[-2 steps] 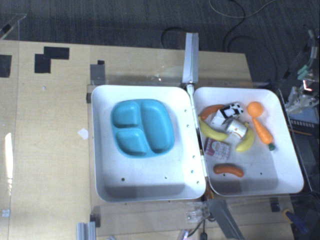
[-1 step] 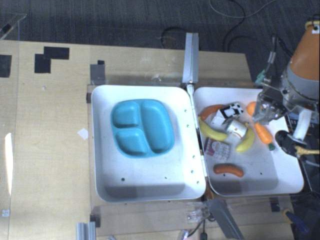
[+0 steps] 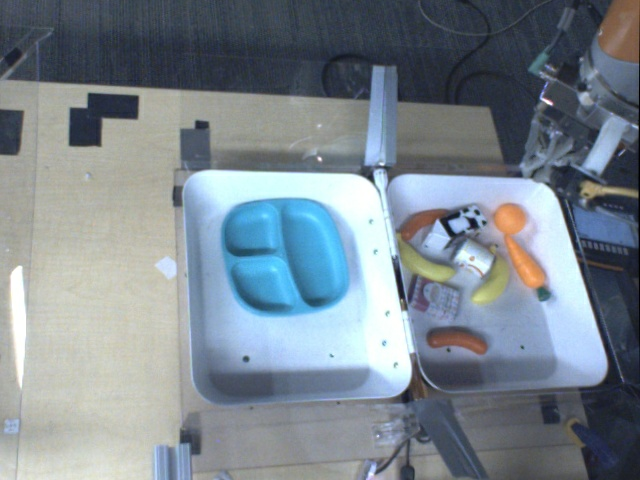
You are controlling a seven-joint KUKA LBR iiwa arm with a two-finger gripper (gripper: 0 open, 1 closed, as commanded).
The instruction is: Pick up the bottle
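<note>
My hand (image 3: pixel 560 133) sits at the view's upper right, above and outside the far corner of the right bin (image 3: pixel 580 363); its tip is a blur of metal and cable, and I cannot tell whether it is apart or together. Nothing is visibly held.

The bottle (image 3: pixel 470 257), as best I can judge, is the short white-and-grey cylinder lying on its side near the middle of the right bin. It rests in a tight cluster: the banana (image 3: pixel 440 266) curves beneath and beside it, a black-and-white toy (image 3: pixel 460 221) touches it on the far side, and a printed packet (image 3: pixel 436 297) lies just in front.

Procedure as I judge it:
1. Bring the hand over the bottle's midpoint.
2. Align the closing direction across the narrow body, not along its length.
3. Descend into the gaps beside it; the banana is the likeliest obstruction.

The carrot (image 3: pixel 522 245) and sausage (image 3: pixel 457 340) lie clear of the approach. The left bin (image 3: pixel 200 298) holds a blue divided tray (image 3: pixel 286 255).
</note>
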